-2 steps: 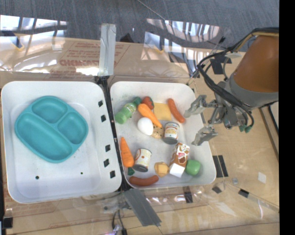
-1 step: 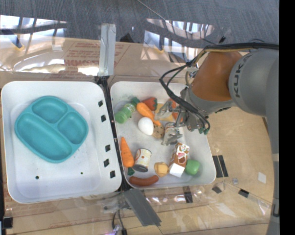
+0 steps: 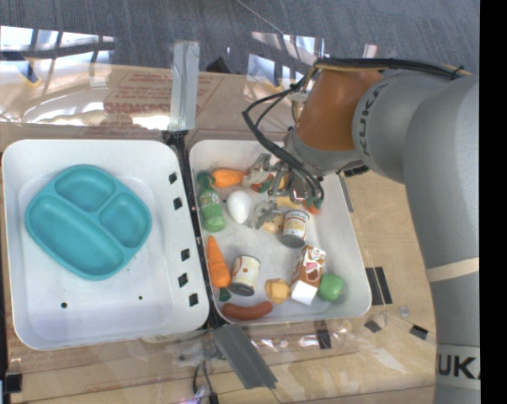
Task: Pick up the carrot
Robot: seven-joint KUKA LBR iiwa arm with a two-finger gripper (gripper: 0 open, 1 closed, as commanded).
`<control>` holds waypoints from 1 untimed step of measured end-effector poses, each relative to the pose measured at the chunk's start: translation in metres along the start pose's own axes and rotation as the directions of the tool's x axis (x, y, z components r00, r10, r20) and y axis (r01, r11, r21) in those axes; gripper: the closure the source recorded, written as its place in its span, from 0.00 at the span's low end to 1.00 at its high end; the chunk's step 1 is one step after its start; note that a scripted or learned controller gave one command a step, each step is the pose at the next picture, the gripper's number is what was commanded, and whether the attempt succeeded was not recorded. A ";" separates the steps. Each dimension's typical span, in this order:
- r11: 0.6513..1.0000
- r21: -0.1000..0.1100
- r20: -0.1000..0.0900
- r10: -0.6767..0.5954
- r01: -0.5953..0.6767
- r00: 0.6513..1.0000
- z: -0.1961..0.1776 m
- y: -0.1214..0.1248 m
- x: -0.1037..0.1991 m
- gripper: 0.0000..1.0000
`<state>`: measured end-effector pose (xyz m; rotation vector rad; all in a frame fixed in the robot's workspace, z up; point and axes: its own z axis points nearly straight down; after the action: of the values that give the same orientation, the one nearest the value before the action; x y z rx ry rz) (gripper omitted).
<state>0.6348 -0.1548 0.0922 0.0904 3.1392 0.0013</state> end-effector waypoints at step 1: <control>0.992 0.002 0.001 0.125 -0.125 0.992 -0.020 -0.056 -0.003 0.00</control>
<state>0.6342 -0.2105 0.1122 0.2875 3.1262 -0.0017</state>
